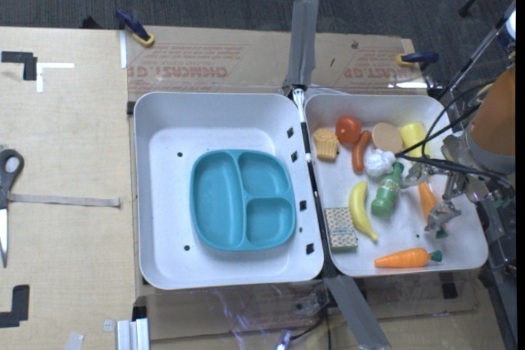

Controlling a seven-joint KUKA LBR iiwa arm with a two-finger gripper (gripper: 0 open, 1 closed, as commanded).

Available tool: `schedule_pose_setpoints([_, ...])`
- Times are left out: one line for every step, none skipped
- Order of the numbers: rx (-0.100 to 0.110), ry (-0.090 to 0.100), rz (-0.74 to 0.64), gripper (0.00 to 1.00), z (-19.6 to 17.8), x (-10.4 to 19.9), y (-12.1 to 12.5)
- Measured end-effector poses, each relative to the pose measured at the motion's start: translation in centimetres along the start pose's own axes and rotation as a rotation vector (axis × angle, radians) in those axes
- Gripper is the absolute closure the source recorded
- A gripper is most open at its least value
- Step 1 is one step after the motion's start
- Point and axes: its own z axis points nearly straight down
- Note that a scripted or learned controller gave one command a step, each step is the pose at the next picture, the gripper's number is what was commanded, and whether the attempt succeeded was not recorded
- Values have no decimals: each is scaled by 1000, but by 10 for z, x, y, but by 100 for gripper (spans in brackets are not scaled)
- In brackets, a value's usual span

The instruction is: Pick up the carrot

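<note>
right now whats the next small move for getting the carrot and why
Probably shift the gripper toward the bin's near edge and a little left, then lower. It hovers over the right bin beside an orange piece, while the carrot lies flat, apart from it, near the front wall with open floor around it.

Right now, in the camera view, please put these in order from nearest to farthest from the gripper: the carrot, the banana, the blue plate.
Measured from the gripper, at the right bin's right side:
1. The carrot, just below-left of it, along the bin's front edge.
2. The banana, farther left, mid-bin.
3. The blue plate, in the left bin.
</note>
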Motion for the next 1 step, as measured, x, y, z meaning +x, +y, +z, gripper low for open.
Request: schedule_pose_setpoints([4,-6,-6,100,-11,-4,1])
